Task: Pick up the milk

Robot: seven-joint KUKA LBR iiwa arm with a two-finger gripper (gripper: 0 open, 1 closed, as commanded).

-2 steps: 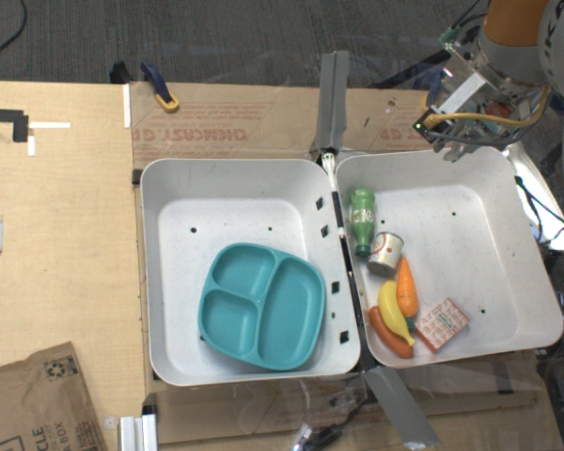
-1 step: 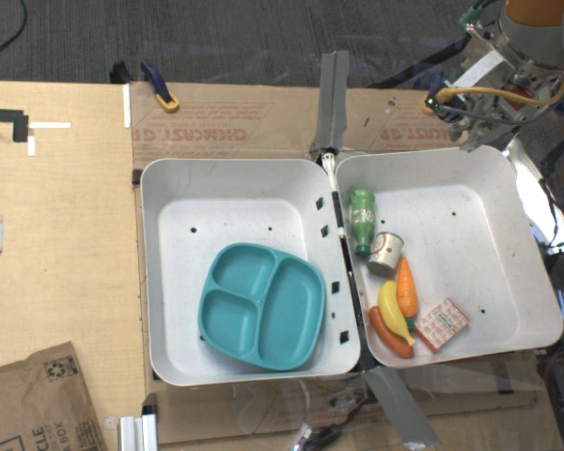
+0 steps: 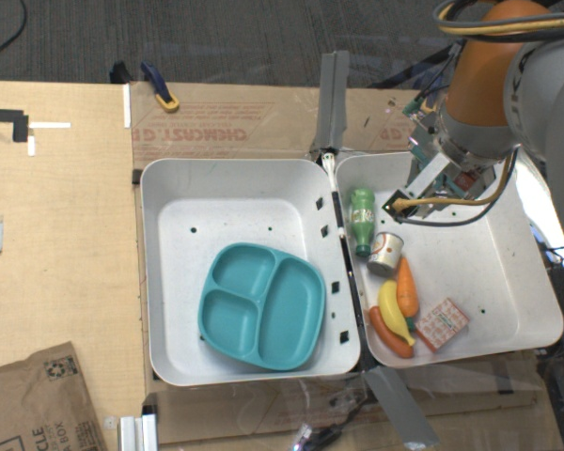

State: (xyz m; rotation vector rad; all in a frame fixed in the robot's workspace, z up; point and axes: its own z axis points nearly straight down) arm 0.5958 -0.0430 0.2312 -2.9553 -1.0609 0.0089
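Open floor fills the right bin (image 3: 508,280) toward 3 o'clock. A green bottle (image 3: 361,218), can (image 3: 385,253), carrot (image 3: 407,287) and banana (image 3: 391,310) crowd its 9 o'clock wall. The milk carton (image 3: 442,324) lies at 6 o'clock. The tool (image 3: 448,178) hangs at 12 o'clock, and I cannot tell its state. The left bin (image 3: 174,252) holds a teal divided plate (image 3: 261,305).

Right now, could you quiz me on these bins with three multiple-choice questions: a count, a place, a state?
1. Compartments in the teal plate: A two, B three, C five.
2. The green bottle is: A on the plate, B outside both bins, C in the bin holding the milk carton.
3. The milk carton is: A lying on the bin floor, B lifted in the air, C on the plate.
Answers: B, three hollows show; C, both share one bin; A, it rests on the white floor.
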